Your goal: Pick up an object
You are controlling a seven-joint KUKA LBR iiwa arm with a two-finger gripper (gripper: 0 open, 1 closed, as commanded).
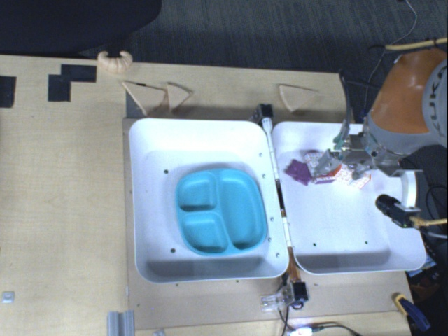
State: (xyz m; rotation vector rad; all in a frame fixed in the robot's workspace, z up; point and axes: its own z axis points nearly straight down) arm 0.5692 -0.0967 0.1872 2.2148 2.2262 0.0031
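Note:
A purple crumpled object point(299, 171) lies in the upper left of the right bin point(350, 236). Just to its right sits a small cluster of objects point(336, 173) with red, white and grey parts, too jumbled to tell apart. My gripper point(338, 161) reaches in from the right and hangs low over that cluster, right at its top edge. The grey arm with its orange band point(409, 93) rises behind it at the right. The gripper's body hides part of the cluster.
The left bin point(150, 152) holds a blue plate point(220, 210) with three compartments. A black divider rail point(276, 180) runs between the bins. A black fitting point(393, 209) and cables sit at the right bin's right rim. The right bin's lower half is bare white floor.

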